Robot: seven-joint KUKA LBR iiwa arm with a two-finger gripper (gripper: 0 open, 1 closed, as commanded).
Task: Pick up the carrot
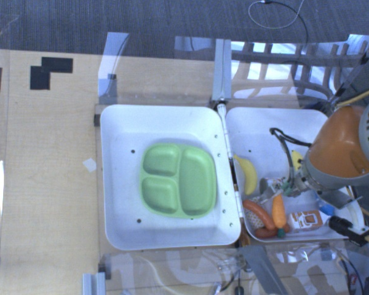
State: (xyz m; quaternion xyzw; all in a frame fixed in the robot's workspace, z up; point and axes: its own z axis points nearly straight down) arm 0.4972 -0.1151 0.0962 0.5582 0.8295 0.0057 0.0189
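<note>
The carrot (278, 211) is a short orange piece with a green end. It lies near the front edge of the right bin (258, 125), pointing toward the front. My gripper (285, 188) hangs low over the right bin, just behind the carrot's far end and very close to it. The grey arm and its orange band (343, 146) reach in from the right and hide the bin's right part. Nothing is visibly lifted off the bin floor.
A reddish sausage (258, 217) lies just left of the carrot, and a banana (249, 174) lies behind it by the bin's left wall. A small carton (305, 220) sits right of the carrot. The left bin (120, 165) holds a green divided plate (178, 180).
</note>
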